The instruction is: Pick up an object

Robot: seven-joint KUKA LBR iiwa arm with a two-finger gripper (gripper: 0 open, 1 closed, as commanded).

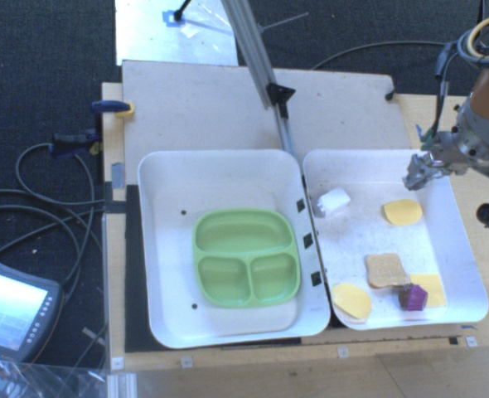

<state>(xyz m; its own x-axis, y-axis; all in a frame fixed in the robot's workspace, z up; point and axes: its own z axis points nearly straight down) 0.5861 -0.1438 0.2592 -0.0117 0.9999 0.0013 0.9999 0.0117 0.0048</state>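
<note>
In the right bin (460, 247) I see loose objects: a white block (333, 200) near its left wall, a yellow disc (403, 212), a tan toast slice (386, 270), a purple piece (413, 297) on a yellow square (431, 287), and another yellow disc (352, 301). My end effector (416, 177) hovers over the bin's upper right corner; I cannot tell its state. A green divided tray (246, 258) lies in the left bin (166, 222).

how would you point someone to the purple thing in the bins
Start at the right-hand white bin and go to its near right corner. There a small purple block sits between a tan toast slice and a yellow square. It is the only purple item, and chunkier than the flat pieces around it.
</note>
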